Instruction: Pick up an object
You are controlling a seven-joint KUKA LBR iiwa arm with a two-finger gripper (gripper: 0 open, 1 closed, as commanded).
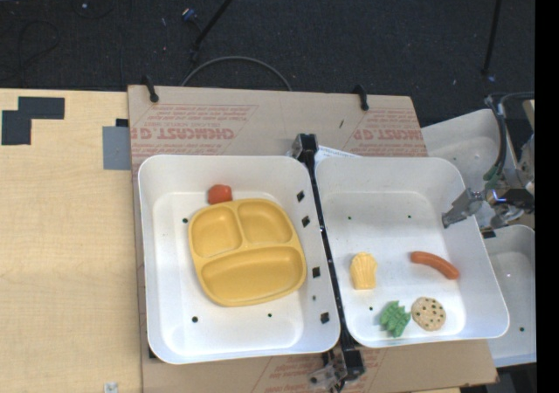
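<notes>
The right white bin (pixel 393 182) holds a yellow corn piece (pixel 363 271), an orange sausage (pixel 435 265), a green leafy piece (pixel 395 318) and a round cookie (pixel 428 313). In the left bin (pixel 166 208) lies a yellow divided plate (pixel 247 251), with a small red tomato-like piece (pixel 220 194) just behind it. My gripper (pixel 476 208) hovers over the right bin's right rim, up and to the right of the sausage, touching none of the objects. Nothing shows in it.
A black divider (pixel 316 243) runs between the two bins. Brown cardboard (pixel 262 125) lies under and behind them. Another white surface (pixel 515 286) sits to the right of the right bin, below the arm.
</notes>
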